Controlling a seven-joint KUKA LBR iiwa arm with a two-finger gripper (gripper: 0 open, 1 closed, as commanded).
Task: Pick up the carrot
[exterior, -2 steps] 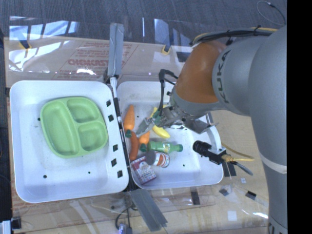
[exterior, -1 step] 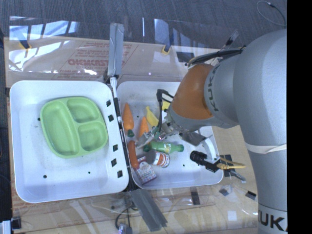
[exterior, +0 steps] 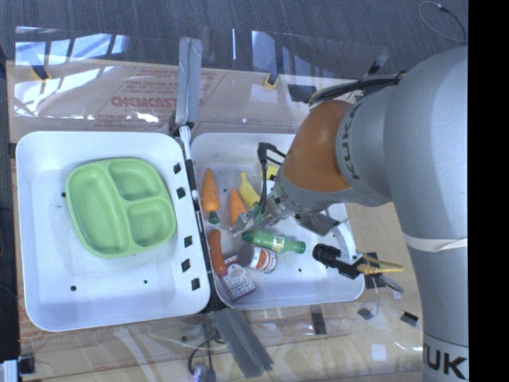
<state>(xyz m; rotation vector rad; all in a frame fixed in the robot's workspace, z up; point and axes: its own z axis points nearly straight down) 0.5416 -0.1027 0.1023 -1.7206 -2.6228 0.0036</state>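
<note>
Against the right bin's [exterior: 318, 283] left wall lay the carrot [exterior: 209, 191]
Orange, tapered, green-tipped; gripper [exterior: 253, 216] hung near, its grip could not be told

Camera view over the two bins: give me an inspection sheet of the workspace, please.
Surface: left bin and right bin, white, side by side.
Job's things: carrot lying in the right bin by its left wall, apart from the gripper.
Clutter: green plate in the left bin; bottle, jar, banana in the right bin.
Grippers: gripper low in the right bin, above the bottle.
Cables: dark cable on the arm.
Surroundings: carpet beyond the bench.
</note>
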